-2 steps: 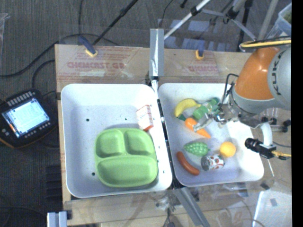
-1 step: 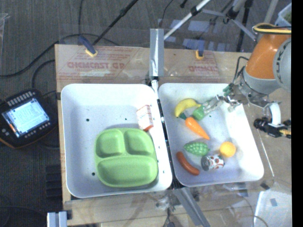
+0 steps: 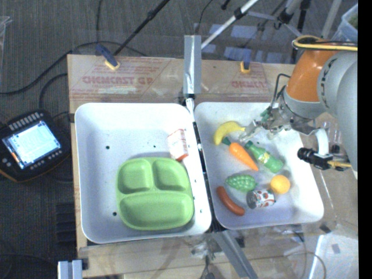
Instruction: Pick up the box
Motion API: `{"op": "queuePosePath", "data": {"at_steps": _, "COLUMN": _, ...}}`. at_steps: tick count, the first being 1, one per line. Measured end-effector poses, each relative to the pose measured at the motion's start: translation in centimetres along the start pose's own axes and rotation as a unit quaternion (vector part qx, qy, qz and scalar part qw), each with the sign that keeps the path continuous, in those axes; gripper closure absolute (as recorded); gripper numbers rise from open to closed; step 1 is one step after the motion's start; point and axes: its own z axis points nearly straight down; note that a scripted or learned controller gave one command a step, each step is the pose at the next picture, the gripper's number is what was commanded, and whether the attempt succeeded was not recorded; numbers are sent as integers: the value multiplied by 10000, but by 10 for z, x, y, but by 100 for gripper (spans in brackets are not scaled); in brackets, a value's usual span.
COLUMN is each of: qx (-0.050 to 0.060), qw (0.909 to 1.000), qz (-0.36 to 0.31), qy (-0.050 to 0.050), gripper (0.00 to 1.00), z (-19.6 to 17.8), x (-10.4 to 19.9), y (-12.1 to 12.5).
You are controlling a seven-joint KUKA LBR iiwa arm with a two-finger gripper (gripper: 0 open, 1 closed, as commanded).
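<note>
The box (image 3: 178,145) is small, white and orange-red. It lies in the left bin (image 3: 99,127) against the right wall, just above the green divided tray (image 3: 155,193). My gripper (image 3: 254,130) is low in the right bin (image 3: 302,202), near its back. It hovers between the yellow banana (image 3: 225,131) and the green bottle (image 3: 264,157), well to the right of the box. I see nothing held in it.
The right bin also holds a carrot (image 3: 243,156), a bumpy green fruit (image 3: 240,182), a red sausage (image 3: 230,201), a small can (image 3: 261,199) and an orange (image 3: 280,184). A raised divider (image 3: 199,150) separates the bins. A tablet (image 3: 30,144) lies left of the bench.
</note>
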Motion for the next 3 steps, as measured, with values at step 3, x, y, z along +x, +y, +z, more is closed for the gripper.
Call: {"op": "queuePosePath", "data": {"at_steps": 3, "qx": -11, "qw": 10000, "qz": 88, "qy": 9, "gripper": 0, "z": -2, "x": -28, "y": -26}}
